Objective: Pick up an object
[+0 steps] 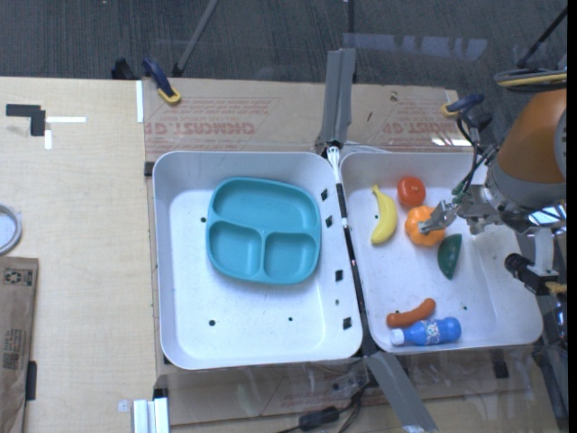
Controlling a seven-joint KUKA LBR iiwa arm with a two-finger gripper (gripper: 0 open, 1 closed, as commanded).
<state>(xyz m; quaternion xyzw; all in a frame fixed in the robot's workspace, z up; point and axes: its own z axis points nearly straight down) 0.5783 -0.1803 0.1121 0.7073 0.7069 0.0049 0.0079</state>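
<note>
1. In the camera view, you see the gripper (439, 216) low over the right bin (505, 327), reaching in from the right side under the grey arm with its orange band (534, 142).
2. Its tips sit at the orange fruit (420, 226), on that fruit's right side. You cannot tell from this angle whether the fingers are spread or pressed together, nor whether anything sits between them, so treat the fruit as not yet held.
3. The fruit lies just to the left of the tips and slightly toward the near edge. It is round, so it has no long axis to line up with.
4. Watch its neighbours. The red tomato (411, 190) sits just behind it, toward the far wall. The banana (384, 216) lies just to the left, its long axis running roughly front to back. The green piece (449, 253) lies just beside it on the near right, almost under the wrist.
5. My judgement is that room for closing is tight on three sides, and a wide spread may nudge the tomato or the green piece.
6. Open floor lies toward the near edge, between this cluster and the sausage (411, 313) and blue bottle (427, 333), which rest well apart from the gripper by the front wall.
7. The left bin (180, 332) holds a teal divided plate (264, 231), away from the arm.
</note>
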